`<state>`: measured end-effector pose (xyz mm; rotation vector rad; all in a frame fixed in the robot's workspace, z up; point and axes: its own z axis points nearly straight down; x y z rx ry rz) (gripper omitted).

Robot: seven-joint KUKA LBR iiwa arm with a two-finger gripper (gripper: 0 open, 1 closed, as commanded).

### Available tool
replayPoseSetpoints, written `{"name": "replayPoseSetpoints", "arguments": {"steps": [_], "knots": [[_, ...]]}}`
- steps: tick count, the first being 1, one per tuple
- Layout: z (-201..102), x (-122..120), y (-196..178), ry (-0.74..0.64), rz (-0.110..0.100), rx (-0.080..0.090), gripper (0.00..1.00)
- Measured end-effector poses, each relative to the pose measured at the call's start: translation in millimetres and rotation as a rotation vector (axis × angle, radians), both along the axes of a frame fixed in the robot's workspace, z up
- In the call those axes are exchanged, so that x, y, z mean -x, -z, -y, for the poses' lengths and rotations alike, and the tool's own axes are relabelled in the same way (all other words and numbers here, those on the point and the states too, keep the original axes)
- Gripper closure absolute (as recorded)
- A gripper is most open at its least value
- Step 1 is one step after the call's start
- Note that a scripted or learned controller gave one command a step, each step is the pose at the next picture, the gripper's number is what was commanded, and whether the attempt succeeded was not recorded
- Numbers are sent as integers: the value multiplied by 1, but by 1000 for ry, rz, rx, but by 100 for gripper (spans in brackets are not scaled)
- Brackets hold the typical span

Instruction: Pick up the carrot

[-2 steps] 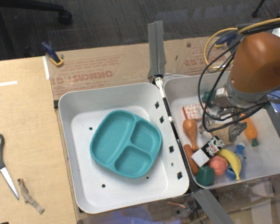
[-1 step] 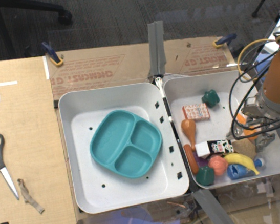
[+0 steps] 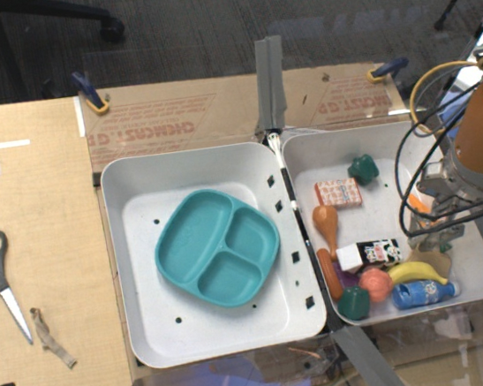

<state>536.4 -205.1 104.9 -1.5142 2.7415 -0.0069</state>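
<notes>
The carrot (image 3: 329,275), as I am reading it, is the long orange-red piece lying lengthwise along the left wall of the right bin (image 3: 375,130), touching or nearly touching that wall. Its far end is sitting just below the drumstick (image 3: 324,221), its near end is running down to the green pepper (image 3: 354,305), and the milk carton (image 3: 370,254) is pressing in from its right. You are working with a crowded target, so you are aiming for the carrot's middle, where the most surface is showing. You are turning the wrist so the closing line is crossing the carrot's narrow width, one side slipping between carrot and wall, the other between carrot and carton. The gripper (image 3: 432,232) is hanging at the bin's right side, above the banana (image 3: 418,272) and well apart from the carrot. Cables are hiding its tip, so you cannot tell whether it is apart or together. You are making sure it is open before coming down. The risk you are guarding against is catching the wall or nudging the carton, so you are descending straight and slowly. The peach (image 3: 375,284) and bottle (image 3: 425,293) are lying clear of that path.
</notes>
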Motion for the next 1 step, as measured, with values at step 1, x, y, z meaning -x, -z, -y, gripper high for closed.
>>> {"name": "replayPoseSetpoints", "arguments": {"steps": [1], "knots": [[16, -38, -165, -320, -6, -1, 100]]}}
